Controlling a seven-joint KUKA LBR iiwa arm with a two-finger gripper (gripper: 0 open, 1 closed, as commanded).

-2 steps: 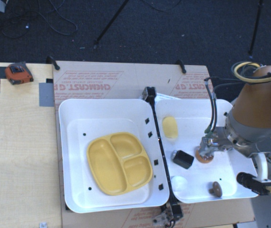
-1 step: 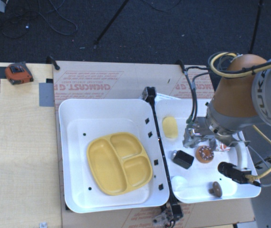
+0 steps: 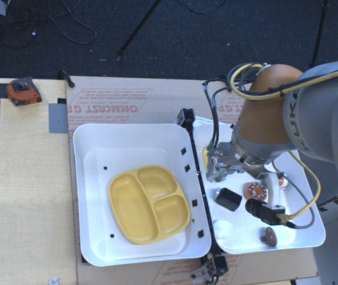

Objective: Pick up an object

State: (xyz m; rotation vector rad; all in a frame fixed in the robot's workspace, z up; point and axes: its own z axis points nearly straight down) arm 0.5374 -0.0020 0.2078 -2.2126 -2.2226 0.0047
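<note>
My gripper [image 3: 217, 170] hangs over the left part of the right bin [image 3: 299, 242], close to the divider between the two bins. Just below it a small black block [image 3: 228, 198] lies on the bin floor, apart from the gripper. A round orange-brown object [image 3: 255, 190] sits to the right of the block. Near the bin's front edge lies a small brown lump [image 3: 268, 236]. A sliver of something yellow [image 3: 206, 154] shows at the gripper's left, mostly hidden by the arm. A small red and white item [image 3: 282, 182] peeks out under the arm.
The left bin [image 3: 92, 159] holds a yellow divided plate [image 3: 149, 203]. An orange tape measure [image 3: 24, 92] lies on the wooden bench at the far left. The arm's bulk covers the back of the right bin.
</note>
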